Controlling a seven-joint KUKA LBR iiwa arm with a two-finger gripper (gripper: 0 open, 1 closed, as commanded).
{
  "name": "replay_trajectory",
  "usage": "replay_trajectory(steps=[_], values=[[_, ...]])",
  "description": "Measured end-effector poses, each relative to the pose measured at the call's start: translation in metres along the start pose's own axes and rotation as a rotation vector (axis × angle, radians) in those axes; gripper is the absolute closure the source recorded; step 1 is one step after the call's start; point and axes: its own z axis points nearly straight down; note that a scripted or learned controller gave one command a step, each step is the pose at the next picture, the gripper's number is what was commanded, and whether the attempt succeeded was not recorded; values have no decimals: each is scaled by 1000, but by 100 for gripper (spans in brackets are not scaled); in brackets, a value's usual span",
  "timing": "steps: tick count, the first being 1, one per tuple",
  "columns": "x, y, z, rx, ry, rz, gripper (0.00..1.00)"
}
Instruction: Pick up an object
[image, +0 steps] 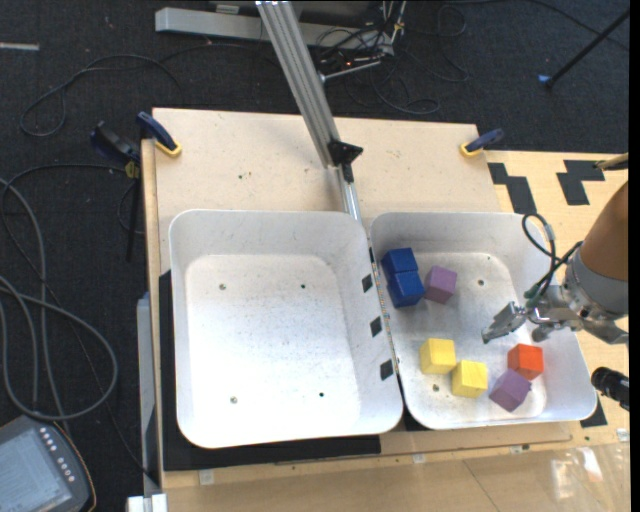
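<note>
The right bin (470, 228) holds several small blocks: a blue one (403, 275) by the left wall, a purple one (441, 283) beside it, two yellow ones (437, 355) (470, 377), an orange one (526, 359) and a second purple one (511, 389) near the front right. My gripper (512, 322) hangs over the right side of this bin, just above and left of the orange block. Its fingers (499, 326) are spread with nothing between them.
The left bin (200, 235) sits beside the right one on a beige board. A metal pole (305, 80) slants down to the junction of the bins. Clamps mark the board's far corners. Cables lie on the dark floor.
</note>
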Motion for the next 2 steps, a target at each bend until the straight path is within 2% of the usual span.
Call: replay_trajectory(steps=[1, 2], values=[[1, 0, 54, -3, -1, 0, 0], [0, 1, 40, -9, -4, 0, 100]])
